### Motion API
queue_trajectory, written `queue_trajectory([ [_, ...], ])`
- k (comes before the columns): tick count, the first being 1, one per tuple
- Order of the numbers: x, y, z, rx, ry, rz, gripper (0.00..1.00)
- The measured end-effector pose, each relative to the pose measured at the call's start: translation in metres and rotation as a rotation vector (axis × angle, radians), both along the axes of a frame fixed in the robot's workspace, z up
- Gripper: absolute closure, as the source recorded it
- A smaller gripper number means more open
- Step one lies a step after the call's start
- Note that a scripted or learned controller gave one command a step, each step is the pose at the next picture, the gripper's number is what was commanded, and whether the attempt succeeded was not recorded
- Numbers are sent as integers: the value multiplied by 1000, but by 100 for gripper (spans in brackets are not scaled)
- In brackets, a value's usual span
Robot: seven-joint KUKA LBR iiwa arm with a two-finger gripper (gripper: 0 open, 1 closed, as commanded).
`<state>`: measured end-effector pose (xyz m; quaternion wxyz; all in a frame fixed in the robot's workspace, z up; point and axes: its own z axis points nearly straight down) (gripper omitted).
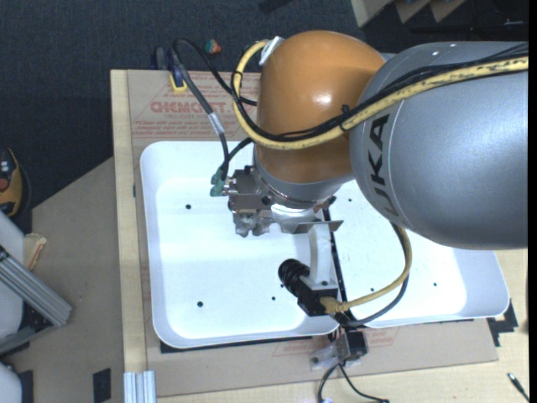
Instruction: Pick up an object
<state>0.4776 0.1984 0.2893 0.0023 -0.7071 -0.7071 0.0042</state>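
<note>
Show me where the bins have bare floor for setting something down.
Widest bare floor: the left bin, between its left wall and the pincer, and on along its near wall. A smaller patch lies in the right bin, between the arm and the near rim. It is crowded where the bins meet, under the arm.

I see two white bins side by side: the left bin [176, 259], with small dark specks [200, 303] on its floor, and the right bin [474, 288]. Both sit on a brown cardboard sheet [147, 99] printed in red, which lies on the pale surface [84, 225]. Dark carpet [75, 23] lies beyond, and a metal rail [38, 290] slants at far left.
</note>
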Motion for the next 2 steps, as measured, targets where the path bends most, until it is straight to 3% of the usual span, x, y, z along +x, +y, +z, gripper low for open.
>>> queue_trajectory([
  [2,2,22,116,7,-17,2,100],
])
